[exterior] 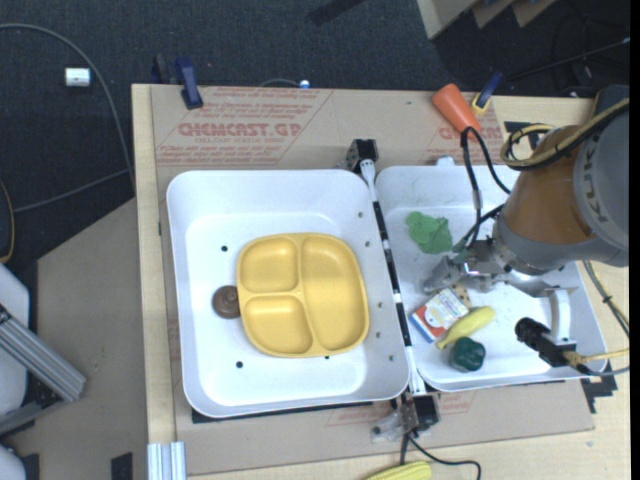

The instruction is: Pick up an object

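Observation:
The right bin [560, 363] holds a crumpled light green piece [430, 232], a red and white packet [436, 316], a yellow banana [468, 324] and a dark green round object [466, 354]. My gripper [452, 269] hangs low in this bin, just below the light green piece and just above the packet. The grey wrist with its orange band [545, 208] covers the bin's right part. I see nothing held in the gripper.
The left bin [190, 268] bears a yellow divided plate [300, 295] with a small brown disc [227, 301] at its left edge. A black bracket [545, 343] sticks out from the wrist over the right bin's near corner. Cables run behind the right bin.

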Robot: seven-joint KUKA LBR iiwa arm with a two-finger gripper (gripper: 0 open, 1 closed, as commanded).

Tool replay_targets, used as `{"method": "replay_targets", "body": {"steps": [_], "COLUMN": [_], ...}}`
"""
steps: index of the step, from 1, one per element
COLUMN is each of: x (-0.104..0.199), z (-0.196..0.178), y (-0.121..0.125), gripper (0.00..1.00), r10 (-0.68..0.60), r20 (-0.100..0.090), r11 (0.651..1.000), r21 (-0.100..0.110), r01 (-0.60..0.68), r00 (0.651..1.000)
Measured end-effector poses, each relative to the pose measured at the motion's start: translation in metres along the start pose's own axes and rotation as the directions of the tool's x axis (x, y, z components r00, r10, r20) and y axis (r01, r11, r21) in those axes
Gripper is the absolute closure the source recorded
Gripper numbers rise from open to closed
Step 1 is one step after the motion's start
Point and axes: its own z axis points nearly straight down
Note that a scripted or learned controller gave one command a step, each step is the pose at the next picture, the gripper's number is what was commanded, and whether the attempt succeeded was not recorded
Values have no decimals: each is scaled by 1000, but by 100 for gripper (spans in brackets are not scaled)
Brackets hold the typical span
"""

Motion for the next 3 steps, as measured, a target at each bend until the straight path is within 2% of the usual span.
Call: {"method": "replay_targets", "body": {"steps": [1, 2, 3], "x": [1, 1, 23], "z": [-10, -10, 0], "y": [1, 1, 43], "gripper": [100, 0, 0], "r10": [0, 0, -3], "r20": [-1, -1, 0], "r11": [1000, 1000, 1000], "r21": [-2, -2, -2], "r01": [0, 0, 3], "r00": [1000, 1000, 1000]}}
